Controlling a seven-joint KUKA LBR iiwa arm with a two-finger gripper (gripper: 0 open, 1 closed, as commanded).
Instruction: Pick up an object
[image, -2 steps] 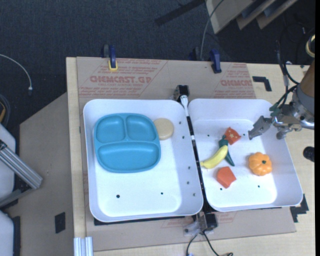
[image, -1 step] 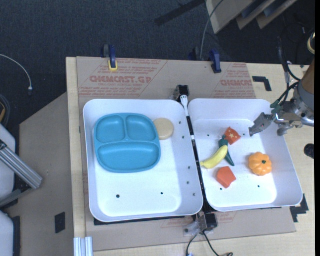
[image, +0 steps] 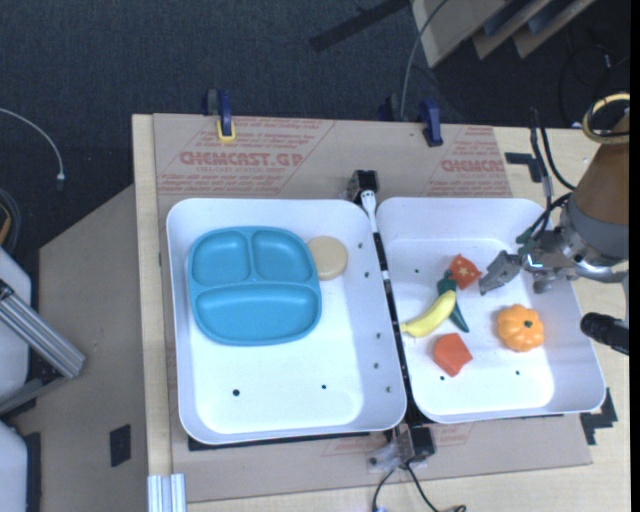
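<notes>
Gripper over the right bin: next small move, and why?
Probably ease the gripper left and down onto the small red piece. Its open fingers hang just right of that piece with nothing between them; the orange pumpkin sits nearer the front.

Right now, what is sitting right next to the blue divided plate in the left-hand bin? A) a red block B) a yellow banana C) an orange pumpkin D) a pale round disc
D: a pale round disc lies against the right edge of the blue divided plate in the left bin.
</notes>
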